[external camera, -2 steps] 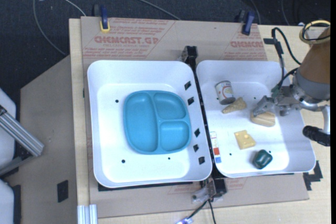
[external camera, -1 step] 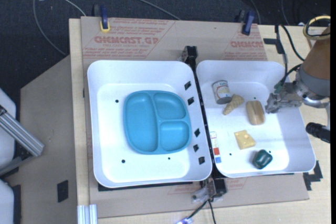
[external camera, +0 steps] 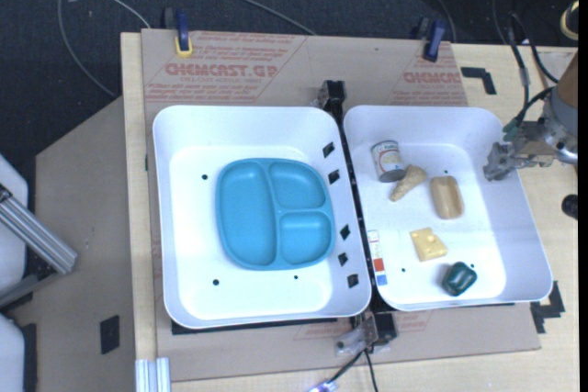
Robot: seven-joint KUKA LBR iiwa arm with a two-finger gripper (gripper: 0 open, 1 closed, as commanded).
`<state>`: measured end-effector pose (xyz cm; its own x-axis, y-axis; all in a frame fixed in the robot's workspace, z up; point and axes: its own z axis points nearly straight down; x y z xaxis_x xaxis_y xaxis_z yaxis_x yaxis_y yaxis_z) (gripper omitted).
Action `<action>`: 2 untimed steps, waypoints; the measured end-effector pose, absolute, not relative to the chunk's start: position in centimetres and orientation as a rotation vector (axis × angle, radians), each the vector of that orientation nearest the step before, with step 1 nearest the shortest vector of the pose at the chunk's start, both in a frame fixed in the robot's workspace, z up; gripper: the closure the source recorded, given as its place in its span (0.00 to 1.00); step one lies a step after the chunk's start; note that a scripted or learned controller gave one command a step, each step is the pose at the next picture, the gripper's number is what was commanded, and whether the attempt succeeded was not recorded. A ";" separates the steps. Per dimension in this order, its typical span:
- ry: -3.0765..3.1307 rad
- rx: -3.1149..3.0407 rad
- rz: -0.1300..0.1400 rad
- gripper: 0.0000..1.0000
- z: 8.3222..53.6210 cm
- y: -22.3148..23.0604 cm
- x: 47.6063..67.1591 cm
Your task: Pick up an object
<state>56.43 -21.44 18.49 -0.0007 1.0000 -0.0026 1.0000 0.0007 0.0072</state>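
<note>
Gripper (external camera: 501,162) sits over the right bin's (external camera: 524,225) three o'clock rim; its opening and any load cannot be told. Inside the bin, well apart: can (external camera: 388,159) at eleven o'clock, tan block (external camera: 446,196) centre, yellow piece (external camera: 427,243) and green object (external camera: 458,278) toward six.

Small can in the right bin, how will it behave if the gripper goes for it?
The can seems to lie on its side, so a nudge may roll it. Its rounded, likely smooth wall could slip between fingers. It touches or nearly touches the tan piece, which may shift too.
</note>
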 end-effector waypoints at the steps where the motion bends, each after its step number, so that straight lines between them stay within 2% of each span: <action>1: 2.218 2.216 0.005 1.00 23.2 -21.0 56.0; 2: 2.220 2.217 0.004 1.00 26.8 -21.0 56.1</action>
